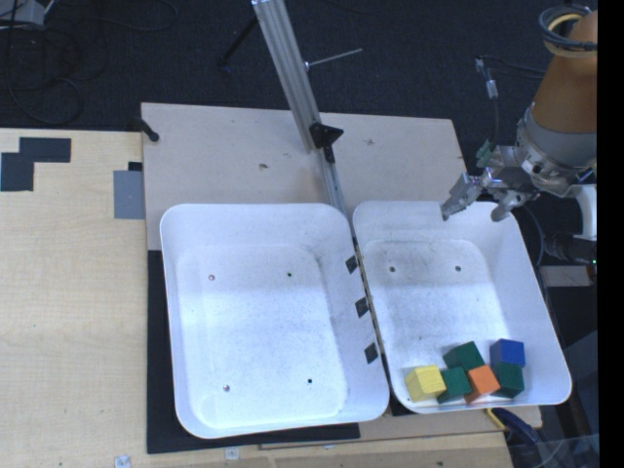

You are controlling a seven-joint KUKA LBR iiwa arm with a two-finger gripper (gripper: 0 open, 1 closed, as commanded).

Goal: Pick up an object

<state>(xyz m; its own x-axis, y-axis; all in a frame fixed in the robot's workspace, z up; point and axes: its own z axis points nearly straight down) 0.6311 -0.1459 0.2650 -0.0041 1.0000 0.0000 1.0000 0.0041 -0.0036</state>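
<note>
Nothing is being carried yet, so by my reading the pick is sitting at its very start: the gripper (480, 199) is hanging over the far right rim of the right bin (439, 224), its two fingers spread apart with nothing between them, while the blocks are lying well apart from it in that bin's near right corner. There, a yellow block (424, 382) is sitting at the left end of the cluster, a dark green block (464, 356) is lying just behind it, an orange block (483, 381) is resting in the middle touching its neighbours, and a blue block (507, 351) is sitting at the right end; more green is showing around the orange one, though I cannot tell how many separate pieces that is. What is left, judging from this layout, is the whole job: travelling toward the near corner, descending, closing on one block and lifting it. The blocks are looking roughly cubic, so none is showing a real long axis; the cluster as a whole is running left to right along the near wall, and the individual cubes are sitting turned at slightly different angles. The left bin (195, 224) is playing no part here.
</note>
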